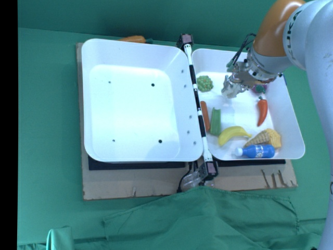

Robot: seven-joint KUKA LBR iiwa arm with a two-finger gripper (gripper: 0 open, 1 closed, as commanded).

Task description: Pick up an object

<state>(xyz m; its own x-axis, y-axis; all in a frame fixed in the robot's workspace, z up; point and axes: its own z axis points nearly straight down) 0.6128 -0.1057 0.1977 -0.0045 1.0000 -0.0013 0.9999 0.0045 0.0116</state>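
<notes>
The right bin (pixel 291 120) holds a green broccoli-like piece (pixel 204 83), an orange carrot (pixel 205 115), a dark green cucumber (pixel 215 121), a yellow banana (pixel 233 134), a red chili pepper (pixel 262 110), a yellow corn cob or cone (pixel 266 138) and a blue bottle (pixel 256 151). My gripper (pixel 230 91) hangs over the upper middle of this bin, to the right of the green piece and above the cucumber. Nothing is visible between its tips. A small dark red thing (pixel 258 89) peeks out just right of the wrist.
The left bin (pixel 136 101) is a white tray with a few small dark spots. An orange object (pixel 133 38) lies behind its far rim. A black and white divider bar (pixel 196 99) runs between the bins. Green cloth (pixel 208 217) covers the front.
</notes>
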